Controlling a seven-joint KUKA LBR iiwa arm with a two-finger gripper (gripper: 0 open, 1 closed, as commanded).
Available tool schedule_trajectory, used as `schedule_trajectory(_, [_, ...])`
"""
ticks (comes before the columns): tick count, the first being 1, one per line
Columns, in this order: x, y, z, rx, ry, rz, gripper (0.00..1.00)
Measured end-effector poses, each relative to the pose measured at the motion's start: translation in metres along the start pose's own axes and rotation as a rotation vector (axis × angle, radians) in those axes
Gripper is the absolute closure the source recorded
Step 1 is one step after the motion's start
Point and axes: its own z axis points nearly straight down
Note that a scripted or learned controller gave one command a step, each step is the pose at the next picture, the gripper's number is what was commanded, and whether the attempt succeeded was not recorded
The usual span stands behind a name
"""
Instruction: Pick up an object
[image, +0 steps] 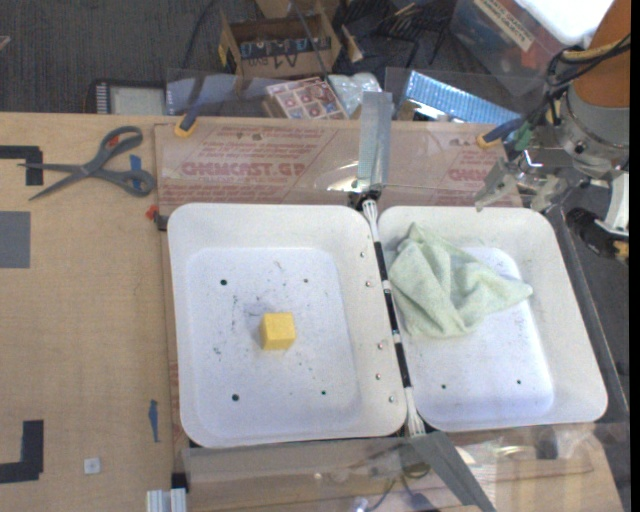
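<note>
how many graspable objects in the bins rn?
2: yellow block in the left bin; crumpled pale green cloth in the right bin. Cloth could hide something.

Even overhead light, slightly soft focus

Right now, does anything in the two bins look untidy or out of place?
Only the pale green cloth in the right bin: it lies crumpled against the divider. The yellow block sits squarely in the left bin, whose floor is speckled with dark marks.
</note>
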Motion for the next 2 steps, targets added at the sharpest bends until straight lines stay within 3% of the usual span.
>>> schedule_trajectory(1, [0.028, -0.010, 0.112, -0.002, -0.001, -0.126, 0.00])
schedule_trajectory(2, [0.030, -0.031, 0.165, -0.001, 0.000, -0.504, 0.00])
